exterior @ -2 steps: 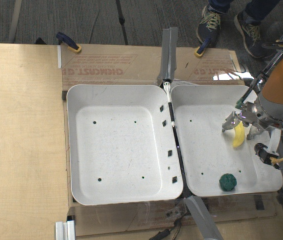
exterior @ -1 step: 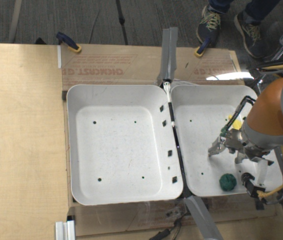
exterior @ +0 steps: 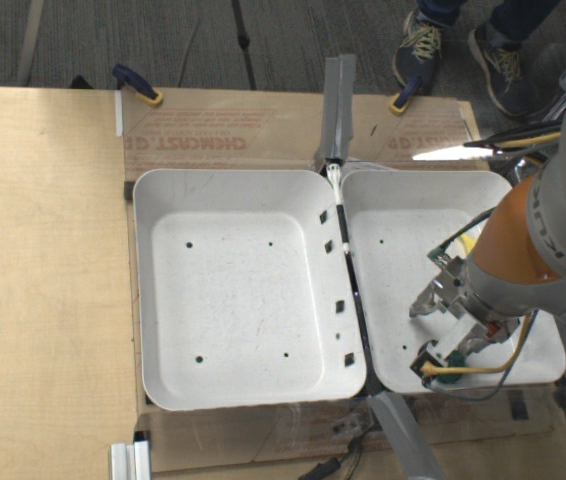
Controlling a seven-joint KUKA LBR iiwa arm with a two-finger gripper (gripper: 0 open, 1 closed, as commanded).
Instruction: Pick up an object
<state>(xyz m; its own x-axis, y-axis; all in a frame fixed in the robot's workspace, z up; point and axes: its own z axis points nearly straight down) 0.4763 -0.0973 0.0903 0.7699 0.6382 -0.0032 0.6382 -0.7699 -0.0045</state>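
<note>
Object: none identifiable between fingers. Claw low inside right bin, near front edge; grip state cannot tell. Left bin alongside on surface.

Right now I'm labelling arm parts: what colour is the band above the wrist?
Orange, on the arm's band in the camera view, over the right bin.

Two shallow white bins sit side by side, the left bin in the middle of the frame and the right bin toward the right. Two blue-and-yellow clamps grip the top edge of the board, one at upper left and one at upper right. Two sneakers stand on the floor at the top right, one beside the other.
</note>
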